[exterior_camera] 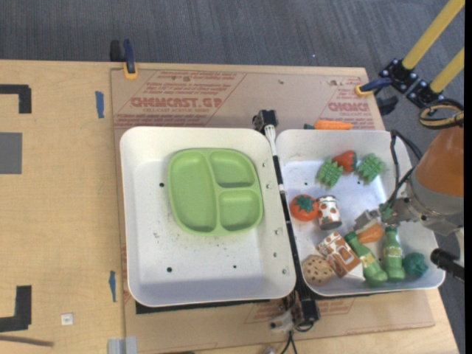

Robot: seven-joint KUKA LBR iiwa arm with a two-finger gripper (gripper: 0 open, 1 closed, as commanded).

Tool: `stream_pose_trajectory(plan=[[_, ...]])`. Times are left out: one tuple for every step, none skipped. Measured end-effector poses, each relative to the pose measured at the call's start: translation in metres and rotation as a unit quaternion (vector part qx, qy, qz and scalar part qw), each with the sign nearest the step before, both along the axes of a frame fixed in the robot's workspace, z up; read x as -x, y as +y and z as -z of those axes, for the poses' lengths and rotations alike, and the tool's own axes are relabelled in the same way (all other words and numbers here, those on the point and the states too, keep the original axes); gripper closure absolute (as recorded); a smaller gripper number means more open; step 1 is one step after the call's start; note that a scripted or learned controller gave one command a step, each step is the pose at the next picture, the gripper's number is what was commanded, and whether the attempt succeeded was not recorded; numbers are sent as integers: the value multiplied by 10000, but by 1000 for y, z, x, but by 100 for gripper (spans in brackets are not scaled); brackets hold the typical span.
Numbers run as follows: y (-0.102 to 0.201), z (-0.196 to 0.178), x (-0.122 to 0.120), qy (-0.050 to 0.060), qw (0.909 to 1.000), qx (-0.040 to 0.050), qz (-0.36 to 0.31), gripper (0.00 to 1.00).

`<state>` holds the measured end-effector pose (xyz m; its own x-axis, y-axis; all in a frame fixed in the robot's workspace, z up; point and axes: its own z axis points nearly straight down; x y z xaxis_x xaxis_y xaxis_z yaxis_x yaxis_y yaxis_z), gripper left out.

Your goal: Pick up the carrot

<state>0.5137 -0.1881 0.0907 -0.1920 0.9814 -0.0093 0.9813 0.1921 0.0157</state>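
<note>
The arm (442,175) reaches in from the right, its orange band above the right bin (299,150). The claw (375,218) sits low over the bin's right half, and its tips seem to close on the orange carrot (370,234), which lies tilted just under it; a sliver of the carrot shows between the fingers, so the claw looks shut on it, though the carrot appears to rest among the other toys in the bin.

Around the carrot: a green bottle (392,251) stands just to its right, a second green piece (371,265) lies below it, and a dark green lump (415,265) sits in the bin's lower right corner. To the left are a brown-and-white box (341,254) and a cookie (318,269). Further up lie a tomato (303,207), a small jar (329,211) touching it, a red pepper (344,160), and two spiky green pieces (330,172) (369,167) on either side of the pepper.

Another orange piece (333,125) lies on the table just beyond the right bin's far rim, outside it.

The left bin (140,198) holds a green divided plate (215,190), lying flat near its middle. Both bins sit side by side on a cardboard sheet (221,94) on the table (51,198).
</note>
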Motion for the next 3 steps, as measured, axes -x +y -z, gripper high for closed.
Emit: stream_pose_trajectory(plan=[[4, -11, -1, 10, 10000, -44, -17, 100], [89, -2, 20, -130, 9922, -40, 1238, 100], [86, -2, 20, -157, 9922, -7, 1235, 0]])
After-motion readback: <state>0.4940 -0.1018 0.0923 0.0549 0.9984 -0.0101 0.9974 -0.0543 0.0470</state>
